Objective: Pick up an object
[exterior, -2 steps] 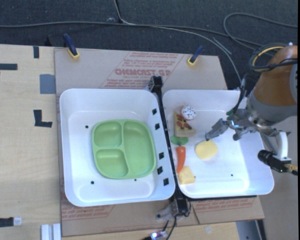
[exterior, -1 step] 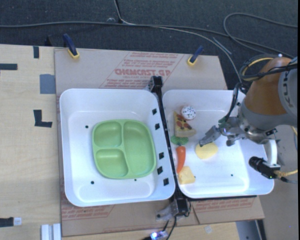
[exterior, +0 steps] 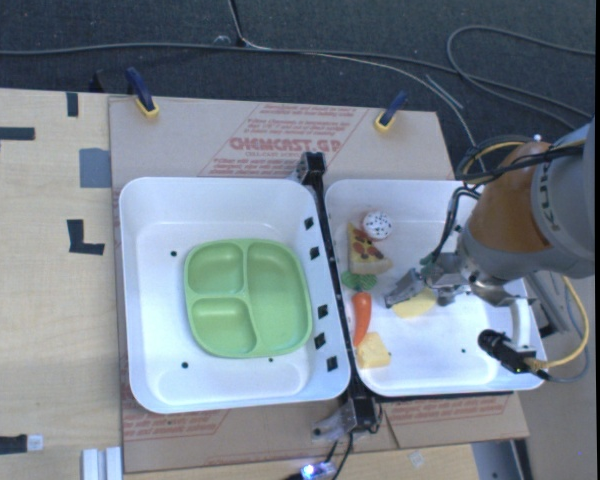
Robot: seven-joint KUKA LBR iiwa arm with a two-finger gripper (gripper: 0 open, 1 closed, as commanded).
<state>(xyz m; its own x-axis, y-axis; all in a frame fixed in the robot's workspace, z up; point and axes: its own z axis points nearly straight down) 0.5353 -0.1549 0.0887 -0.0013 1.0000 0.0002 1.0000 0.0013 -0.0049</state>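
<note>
Under both white bins lies a cardboard sheet [exterior: 280,138] with red print, pinned by two clamps to a pale wooden bench [exterior: 40,268]; dark carpet and black cables [exterior: 380,68] run behind. Left bin [exterior: 140,218] holds a green divided plate [exterior: 248,296]. Right bin [exterior: 420,368] holds small toy foods — a sandwich wedge [exterior: 367,251], a white dotted ball [exterior: 378,225], an orange carrot [exterior: 361,315], a yellow block [exterior: 373,350]. Near that bin's middle, the gripper [exterior: 412,290] stands with its fingers narrowly parted just above a pale yellow piece [exterior: 414,307] — whether they grip it, I cannot tell.
</note>
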